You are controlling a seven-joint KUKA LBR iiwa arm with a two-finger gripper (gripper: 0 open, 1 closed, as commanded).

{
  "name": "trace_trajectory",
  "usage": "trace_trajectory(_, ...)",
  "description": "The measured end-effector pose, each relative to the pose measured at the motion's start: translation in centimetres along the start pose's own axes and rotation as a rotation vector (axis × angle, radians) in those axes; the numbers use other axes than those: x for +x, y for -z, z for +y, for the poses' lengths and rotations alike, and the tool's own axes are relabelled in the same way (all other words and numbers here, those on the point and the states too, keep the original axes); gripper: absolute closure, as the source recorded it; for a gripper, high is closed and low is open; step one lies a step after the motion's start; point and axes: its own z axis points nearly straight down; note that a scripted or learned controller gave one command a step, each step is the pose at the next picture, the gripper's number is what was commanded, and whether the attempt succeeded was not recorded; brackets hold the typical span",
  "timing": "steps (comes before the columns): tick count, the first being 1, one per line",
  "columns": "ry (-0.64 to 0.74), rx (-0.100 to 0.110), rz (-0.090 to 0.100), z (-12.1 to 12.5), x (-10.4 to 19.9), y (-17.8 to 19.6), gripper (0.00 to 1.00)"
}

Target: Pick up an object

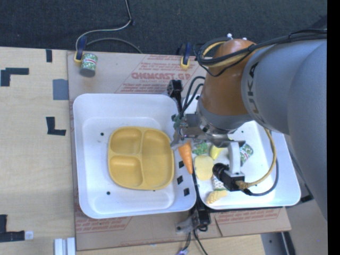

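Over the right bin [287,195], arm [297,89] reaches in from 3 o'clock, wrist low above the toy-food cluster. Fingers [204,142] hidden under wrist: opening cannot be told, no hold confirmed. Carrot [185,154] leans on the divider at 9 o'clock of the cluster, beside lemon-yellow piece [204,167]. Yellow tray [141,158] lies flat in left bin [85,142].

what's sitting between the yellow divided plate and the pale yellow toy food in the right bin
In the camera view, an orange carrot lies between the yellow divided plate and the pale yellow piece, along the rims where the two bins meet.
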Motion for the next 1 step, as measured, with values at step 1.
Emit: trace_trajectory(1,0.002,0.002,0.001,-2.84,3.03,-5.07,1.0)
